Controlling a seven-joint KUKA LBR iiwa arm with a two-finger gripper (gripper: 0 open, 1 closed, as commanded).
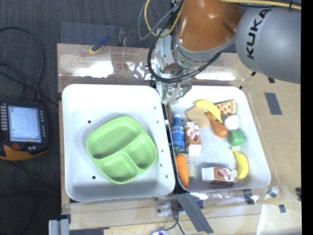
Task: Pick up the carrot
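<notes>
The carrot (181,169) is a short orange piece lying lengthwise against the left wall of the right bin (257,146), near its front corner. A small blue bottle (177,134) lies just behind it, and a brown-and-white carton (218,174) sits to its right. My gripper (170,94) hangs over the back left corner of the right bin, at the divider between the bins. It is well behind the carrot and apart from it, with nothing seen in it.
The right bin also holds a second carton (193,137), two bananas (207,105) (240,164), bread, a pizza slice (227,106), a drumstick (218,126), a white egg and a green fruit (236,138). A green divided plate (122,149) lies in the left bin (78,106).
</notes>
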